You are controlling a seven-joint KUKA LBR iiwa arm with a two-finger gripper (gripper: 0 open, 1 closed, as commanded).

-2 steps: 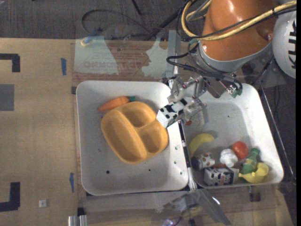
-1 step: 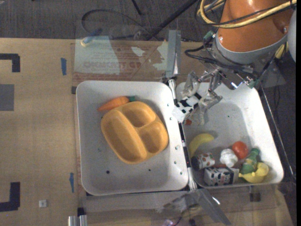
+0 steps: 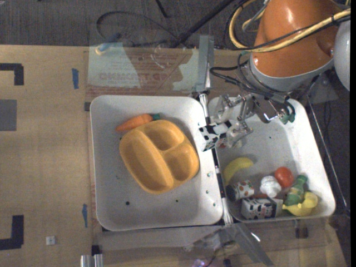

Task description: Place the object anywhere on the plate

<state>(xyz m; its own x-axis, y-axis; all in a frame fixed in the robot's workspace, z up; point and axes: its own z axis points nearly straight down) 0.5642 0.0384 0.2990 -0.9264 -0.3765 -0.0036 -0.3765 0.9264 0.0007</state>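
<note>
The worktop [image 3: 44,166] fills the left and centre of the frame, brown with black marks and blue tape bits. On it sit two white bins side by side: the left bin [image 3: 105,204] at centre and the right bin [image 3: 311,149] toward the right edge. The arm [image 3: 292,32], its orange band rounded and large, occupies the upper right, with yellow and black cables looping over it. In the left bin lies a yellow plate [image 3: 158,156] with three compartments, tilted diagonally; a carrot [image 3: 134,122] lies just beside its upper left rim, outside the plate. The jaws [image 3: 229,132] hang over the divide between the bins, at the right bin's upper left corner, and a black-and-white cow-patterned carton [image 3: 210,137] sits at their lower left; whether they clasp it or stand apart cannot be told. In the right bin's lower part cluster a banana [image 3: 238,167], a second carton [image 3: 260,208], a small can [image 3: 242,190], a tomato [image 3: 284,177], a white item [image 3: 271,186] and a yellow-green toy [image 3: 301,200].
</note>
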